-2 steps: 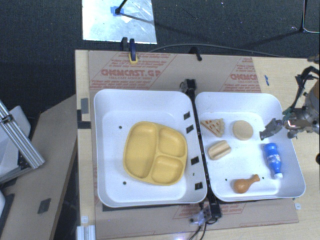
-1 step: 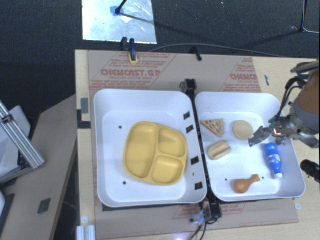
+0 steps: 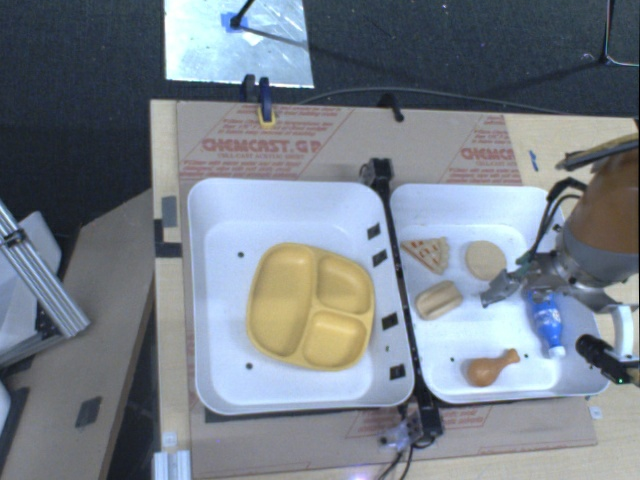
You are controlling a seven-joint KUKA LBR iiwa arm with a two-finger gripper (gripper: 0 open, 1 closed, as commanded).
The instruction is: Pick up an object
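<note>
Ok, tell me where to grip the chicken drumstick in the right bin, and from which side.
Probably the drumstick is best pinched from above across its thin bone end, which points up-right; it lies flat, apart from the blue bottle.

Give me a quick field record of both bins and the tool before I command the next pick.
left bin: holds a yellow divided plate
right bin: holds five items
items: sandwich wedge, round cookie, bread roll, blue bottle, drumstick
tool: over the right bin, between cookie and bottle
held: nothing seen in the tool
arm: enters from the right
</note>
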